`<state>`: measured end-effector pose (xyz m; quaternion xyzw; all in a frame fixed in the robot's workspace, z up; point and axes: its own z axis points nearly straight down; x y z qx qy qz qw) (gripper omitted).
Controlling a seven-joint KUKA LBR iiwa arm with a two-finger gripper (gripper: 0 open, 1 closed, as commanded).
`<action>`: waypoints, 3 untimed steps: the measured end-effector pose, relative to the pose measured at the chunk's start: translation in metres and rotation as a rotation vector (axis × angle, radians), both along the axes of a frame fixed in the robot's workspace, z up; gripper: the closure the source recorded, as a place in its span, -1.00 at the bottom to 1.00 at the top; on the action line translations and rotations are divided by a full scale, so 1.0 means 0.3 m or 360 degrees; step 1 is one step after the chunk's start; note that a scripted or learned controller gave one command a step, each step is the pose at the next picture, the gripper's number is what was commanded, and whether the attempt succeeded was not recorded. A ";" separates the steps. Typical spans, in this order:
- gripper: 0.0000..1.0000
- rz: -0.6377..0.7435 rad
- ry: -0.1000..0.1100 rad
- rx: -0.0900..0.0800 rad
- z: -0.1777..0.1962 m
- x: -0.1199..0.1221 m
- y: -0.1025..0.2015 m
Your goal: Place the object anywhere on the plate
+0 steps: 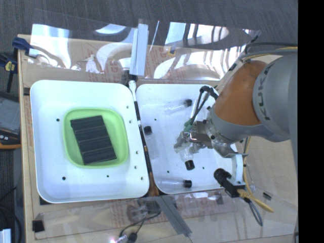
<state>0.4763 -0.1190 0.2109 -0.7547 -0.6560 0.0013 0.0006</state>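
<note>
The two-finger gripper (186, 145) hung over the right white bin (167, 97), well right of the square green plate (119, 123); its grip was unreadable. An empty lift seemed likely.

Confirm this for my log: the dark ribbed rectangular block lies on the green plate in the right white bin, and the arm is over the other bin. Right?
Not quite. The camera view shows the dark ribbed rectangular block on the green plate in the left white bin; the arm is over the right white bin.
</note>
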 end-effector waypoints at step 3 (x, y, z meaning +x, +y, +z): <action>-1.00 0.0253 0.0001 0.0004 -0.067 0.238 0.294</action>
